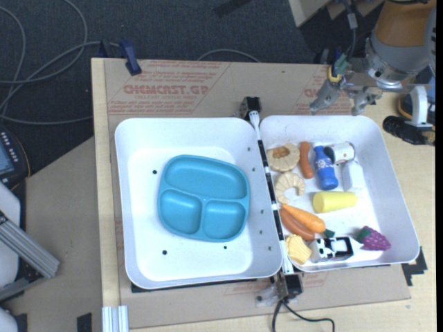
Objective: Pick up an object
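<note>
- I see the claw point(344, 101) hanging above the far rim of the right bin point(398, 206), its two fingers spread apart with nothing between them.
- The arm point(403, 26) comes in from the upper right, grey metal with an orange band above the wrist.
- The things to pick all lie in the right bin, crowded toward its left half.
- A blue can point(325, 169) lies near the middle back, smooth and cylindrical, with a silver can point(344, 152) just beside it to the right.
- A sausage point(306, 158), glossy orange-red, lies along the blue can's left side.
- A yellow block point(334, 201), rounded and matte, sits in front of the blue can.
- A carrot point(302, 218), smooth orange plastic, lies slanted left of the block.
- Two pale, ridged pastry shapes: one point(282, 158) at the back left, one point(289, 184) curled like a croissant just in front of it.
- At the near edge sit a tan ribbed shell shape point(298, 248), a black-and-white toy point(333, 247) and bumpy purple grapes point(374, 238).
- The left bin point(138, 241) holds a blue tray point(203, 198), rounded, with three compartments, smooth plastic.
- Both bins are shallow white plastic, touching along a hinged seam, on a surface point(166, 88) of printed brown cardboard.
</note>
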Controlling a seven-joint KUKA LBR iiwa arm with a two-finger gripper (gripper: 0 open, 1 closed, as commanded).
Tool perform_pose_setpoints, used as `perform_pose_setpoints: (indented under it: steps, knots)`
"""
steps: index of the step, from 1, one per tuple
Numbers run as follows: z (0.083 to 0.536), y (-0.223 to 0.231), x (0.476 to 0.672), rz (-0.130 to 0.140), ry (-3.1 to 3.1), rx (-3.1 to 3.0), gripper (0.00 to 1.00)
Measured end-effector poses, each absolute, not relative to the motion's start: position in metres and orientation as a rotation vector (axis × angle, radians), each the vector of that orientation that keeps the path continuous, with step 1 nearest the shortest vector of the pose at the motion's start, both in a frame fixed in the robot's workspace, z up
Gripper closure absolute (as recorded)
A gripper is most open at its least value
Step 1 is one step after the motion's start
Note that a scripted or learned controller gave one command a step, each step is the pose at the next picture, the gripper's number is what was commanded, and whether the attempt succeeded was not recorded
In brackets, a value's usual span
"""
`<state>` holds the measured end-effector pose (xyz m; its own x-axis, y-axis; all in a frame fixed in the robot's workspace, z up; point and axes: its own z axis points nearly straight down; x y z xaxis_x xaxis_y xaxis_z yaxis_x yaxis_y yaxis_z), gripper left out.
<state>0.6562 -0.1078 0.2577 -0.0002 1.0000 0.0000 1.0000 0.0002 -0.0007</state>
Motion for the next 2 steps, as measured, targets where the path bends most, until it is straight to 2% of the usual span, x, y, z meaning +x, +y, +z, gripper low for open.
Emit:
perform_pose_setpoints:
  steps: [1,2]
  knots:
    - [0.113,-0.125,0.634,0.010,-2.214,-2.219,0.00]
    - [0.134,-0.125,0.639,-0.007,-2.226,-2.228,1.00]
